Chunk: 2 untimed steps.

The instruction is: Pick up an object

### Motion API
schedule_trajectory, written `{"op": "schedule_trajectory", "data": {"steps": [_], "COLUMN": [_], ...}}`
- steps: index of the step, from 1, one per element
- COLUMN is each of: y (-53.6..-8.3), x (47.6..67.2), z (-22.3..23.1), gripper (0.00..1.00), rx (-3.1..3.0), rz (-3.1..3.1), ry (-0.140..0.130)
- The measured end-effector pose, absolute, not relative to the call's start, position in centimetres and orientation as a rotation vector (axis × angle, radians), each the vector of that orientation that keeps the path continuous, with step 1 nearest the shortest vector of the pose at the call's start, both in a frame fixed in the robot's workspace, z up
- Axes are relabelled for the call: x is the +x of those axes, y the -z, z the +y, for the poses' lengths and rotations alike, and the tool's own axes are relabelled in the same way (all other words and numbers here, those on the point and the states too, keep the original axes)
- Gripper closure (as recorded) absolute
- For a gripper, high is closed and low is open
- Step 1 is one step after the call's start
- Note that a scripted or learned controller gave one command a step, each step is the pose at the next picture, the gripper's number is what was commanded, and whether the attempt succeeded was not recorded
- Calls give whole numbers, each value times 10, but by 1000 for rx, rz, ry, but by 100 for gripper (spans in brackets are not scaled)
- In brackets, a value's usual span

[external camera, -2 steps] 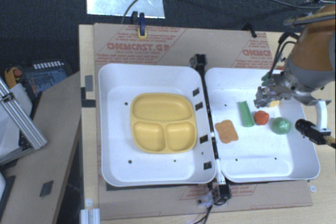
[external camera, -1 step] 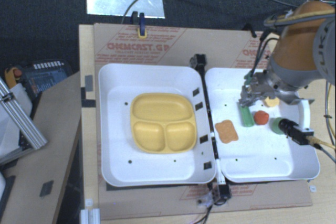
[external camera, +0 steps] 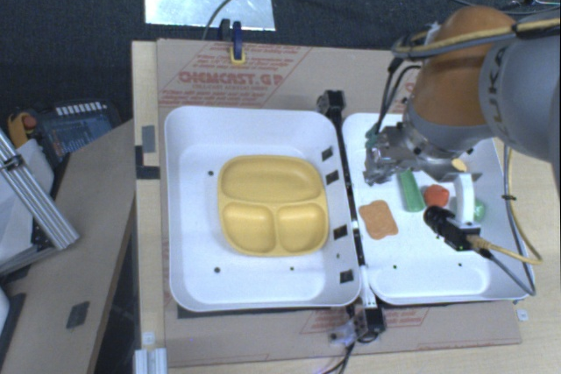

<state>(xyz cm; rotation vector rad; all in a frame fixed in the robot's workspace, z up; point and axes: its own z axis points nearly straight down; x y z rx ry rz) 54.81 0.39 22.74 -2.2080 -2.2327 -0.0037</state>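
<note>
My gripper hangs over the left part of the right bin, under the grey arm with its orange band. Just below it lies a flat orange-brown piece on the bin floor. To the right of the gripper a green stick lies lengthwise, beside a red-orange object and a white and green object. A small yellow bit peeks out from under the arm. I see nothing between the gripper's tips.
The left bin holds a yellow divided plate. A black divider with clips runs between the bins. A black plug with a yellow cable hangs off the arm over the right bin. Cardboard lies under both bins.
</note>
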Motion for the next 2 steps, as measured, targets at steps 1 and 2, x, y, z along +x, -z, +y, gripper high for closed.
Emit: {"op": "schedule_trajectory", "data": {"steps": [1, 2], "y": [-236, -242], "x": [545, 542], "z": [54, 107], "gripper": [100, 100], "rx": [-2209, -2209], "rz": [-2233, -2233], "ry": [5, 4]}}
